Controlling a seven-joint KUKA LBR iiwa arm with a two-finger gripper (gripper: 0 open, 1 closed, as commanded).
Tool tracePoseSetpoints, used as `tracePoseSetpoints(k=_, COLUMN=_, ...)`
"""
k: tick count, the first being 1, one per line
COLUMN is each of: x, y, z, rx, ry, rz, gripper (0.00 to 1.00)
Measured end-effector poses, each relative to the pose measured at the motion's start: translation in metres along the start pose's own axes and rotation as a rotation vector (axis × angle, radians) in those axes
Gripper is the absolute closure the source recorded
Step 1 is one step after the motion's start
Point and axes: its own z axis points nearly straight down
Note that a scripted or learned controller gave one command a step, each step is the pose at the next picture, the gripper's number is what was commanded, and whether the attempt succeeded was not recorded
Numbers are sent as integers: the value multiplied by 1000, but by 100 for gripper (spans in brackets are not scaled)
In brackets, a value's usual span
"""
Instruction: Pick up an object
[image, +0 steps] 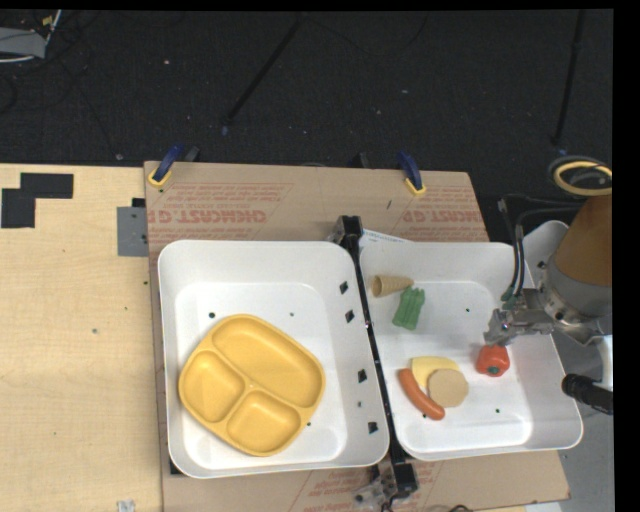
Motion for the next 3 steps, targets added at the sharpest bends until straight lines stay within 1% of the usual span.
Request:
tracePoseSetpoints(k=1, x=7, y=1, z=-60, rx=-5, ry=-1, rz=0, gripper=100)
tracePoseSetpoints(k=2, x=6, y=1, z=-71, rx=-1, ry=0, rz=0, gripper=100)
tracePoseSetpoints(k=3, x=56, y=-2, z=-62, rx=1, ry=1, rz=-4, gripper=100)
